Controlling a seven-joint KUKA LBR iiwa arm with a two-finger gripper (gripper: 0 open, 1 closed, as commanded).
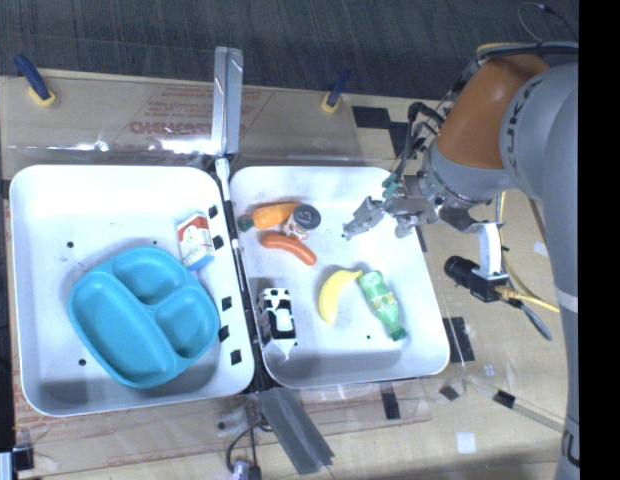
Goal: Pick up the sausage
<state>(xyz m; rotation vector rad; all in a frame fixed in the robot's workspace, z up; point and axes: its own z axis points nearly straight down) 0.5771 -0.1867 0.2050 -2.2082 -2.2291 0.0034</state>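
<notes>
The sausage (289, 248) is a reddish-orange link lying in the right bin (408, 358), just below an orange carrot (273, 214) and a small dark round can (307, 217). My gripper (375, 217) hovers over the right bin's upper right part, to the right of the sausage and apart from it. Its fingers look spread with nothing between them.
A banana (335, 293), a green bottle (381, 305) and a black-and-white carton (279, 314) lie lower in the right bin. The left bin (30, 298) holds a blue divided plate (142, 313) and a small red-and-white carton (195, 238). A metal divider (227, 98) stands between the bins.
</notes>
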